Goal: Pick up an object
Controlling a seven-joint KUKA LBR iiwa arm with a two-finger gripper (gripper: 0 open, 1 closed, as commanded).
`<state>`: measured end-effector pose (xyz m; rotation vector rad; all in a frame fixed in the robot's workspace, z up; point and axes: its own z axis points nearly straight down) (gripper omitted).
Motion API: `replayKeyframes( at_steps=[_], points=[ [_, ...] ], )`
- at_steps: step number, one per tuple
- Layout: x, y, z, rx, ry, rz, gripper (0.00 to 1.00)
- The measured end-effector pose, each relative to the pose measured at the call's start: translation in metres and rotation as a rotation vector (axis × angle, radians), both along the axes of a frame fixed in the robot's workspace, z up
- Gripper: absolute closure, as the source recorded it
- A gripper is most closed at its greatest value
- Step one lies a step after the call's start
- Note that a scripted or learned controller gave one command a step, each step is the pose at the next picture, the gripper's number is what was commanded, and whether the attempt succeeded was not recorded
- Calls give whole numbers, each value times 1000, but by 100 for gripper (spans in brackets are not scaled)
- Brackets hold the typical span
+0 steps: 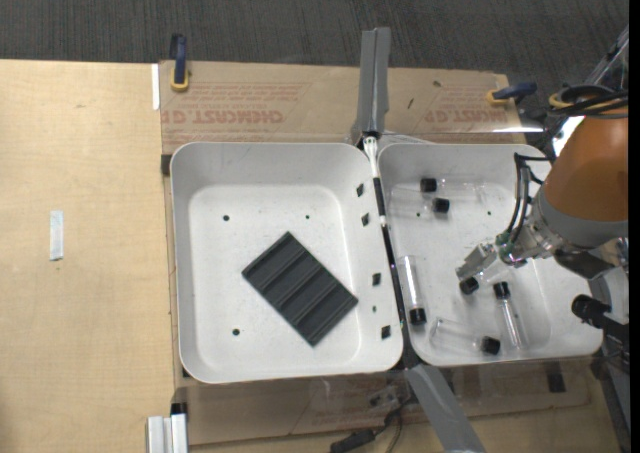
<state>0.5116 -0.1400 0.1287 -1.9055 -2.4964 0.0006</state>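
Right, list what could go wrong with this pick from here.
The gripper is low in the right bin among several clear tubes with black caps; the tube beside it lies close, so it may get nudged away. The tubes are transparent and slim, so a grasp could slip. The tube by the divider sits against the wall, hard to reach.

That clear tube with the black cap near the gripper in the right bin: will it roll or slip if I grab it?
The tube looks round and smooth, so it would probably roll if nudged sideways. Its clear wall suggests light plastic or glass, likely slippery between the gripper fingers. It lies flat on the bin floor, leaving little edge to catch.
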Motion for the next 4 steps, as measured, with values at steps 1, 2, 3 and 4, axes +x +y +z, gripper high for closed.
replayKeyframes(
  at_steps=[1,2,3,4],
  points=[
    [104,-18,-37,-1,-2,140,0],
    [147,17,-36,-2,-2,162,0],
    [145,17,-29,-1,5,162,100],
    [148,63,75,-2,-2,77,100]
  ],
)
